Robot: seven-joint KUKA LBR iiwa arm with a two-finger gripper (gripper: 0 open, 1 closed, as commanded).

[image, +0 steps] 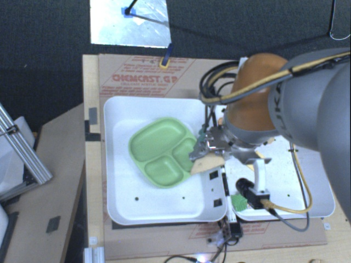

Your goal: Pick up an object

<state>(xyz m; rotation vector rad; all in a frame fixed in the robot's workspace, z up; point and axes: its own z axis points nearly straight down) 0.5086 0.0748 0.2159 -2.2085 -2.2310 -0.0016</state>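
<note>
Dark carpet lay around the tabletop (pixel 66 147), which carried two white bins side by side on a cardboard sheet (pixel 145 75). Left of my jaws (pixel 204 147), the left bin (pixel 118 201) held one green divided plate (pixel 162 152) with three compartments, its right rim reaching just under my wrist. One small tan wedge-shaped piece (pixel 207 164) sat just below my jaws at the bin's right edge, touching the plate's rim as far as I could judge. Whether my jaws were spread or pinching anything, I could not tell. I judged the plate light, stiff and slick plastic, best gripped on its thin raised rim. Right of my jaws, the right bin (pixel 315 199) held one small green item (pixel 239 203) near its left wall.
</note>
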